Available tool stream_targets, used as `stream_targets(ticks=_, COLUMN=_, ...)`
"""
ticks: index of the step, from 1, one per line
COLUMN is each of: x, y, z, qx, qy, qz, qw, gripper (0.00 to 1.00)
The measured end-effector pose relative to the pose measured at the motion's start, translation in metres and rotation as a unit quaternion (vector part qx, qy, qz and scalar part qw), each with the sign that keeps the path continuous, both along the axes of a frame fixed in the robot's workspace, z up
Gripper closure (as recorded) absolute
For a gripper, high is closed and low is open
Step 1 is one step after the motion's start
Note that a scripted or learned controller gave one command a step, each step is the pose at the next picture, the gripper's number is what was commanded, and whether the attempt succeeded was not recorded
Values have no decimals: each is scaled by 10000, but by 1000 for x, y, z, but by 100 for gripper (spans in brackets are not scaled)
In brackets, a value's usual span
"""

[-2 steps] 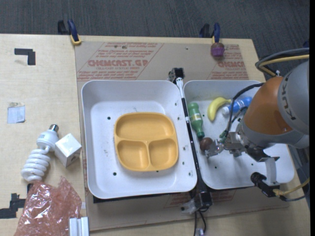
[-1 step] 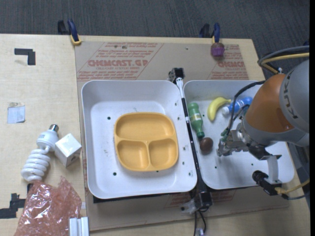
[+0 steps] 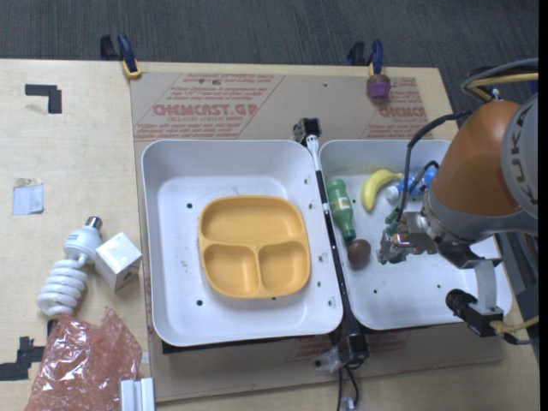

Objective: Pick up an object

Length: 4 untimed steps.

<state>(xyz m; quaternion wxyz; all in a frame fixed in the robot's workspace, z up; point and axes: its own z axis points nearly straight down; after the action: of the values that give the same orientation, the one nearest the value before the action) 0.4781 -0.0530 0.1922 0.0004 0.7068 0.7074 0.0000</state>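
In the right bin (image 3: 411, 315), gripper (image 3: 396, 248) nears brown ball (image 3: 358, 252).

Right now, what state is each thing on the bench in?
Tray: upright, three compartments, in the left bin.
Bottle: lying on its side in the right bin.
Banana: lying flat, unpeeled.
Brown ball: resting beside the bottle.
Bulb: lying on the bench, unlit.
Gripper: low over the right bin.

Beside the gripper (image 3: 394, 248), the right bin (image 3: 428, 311) looks like smooth, slightly glossy white plastic. Just left of the fingers lie a glossy green plastic bottle (image 3: 342, 207) and a matt brown ball (image 3: 358, 252). Farther left, the divided tray (image 3: 254, 247) is matt yellow plastic.
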Motion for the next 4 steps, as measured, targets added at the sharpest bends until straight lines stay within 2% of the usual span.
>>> stream_targets(ticks=1, x=0, y=4, z=0, qx=0, qy=-2, qz=3, qw=10000, gripper=100)
stream_targets(ticks=3, x=26, y=-14, z=0, qx=-3, qy=-1, qz=3, qw=10000, gripper=100)
stream_targets(ticks=4, x=26, y=-14, z=0, qx=-3, qy=0, qz=3, qw=10000, gripper=0)
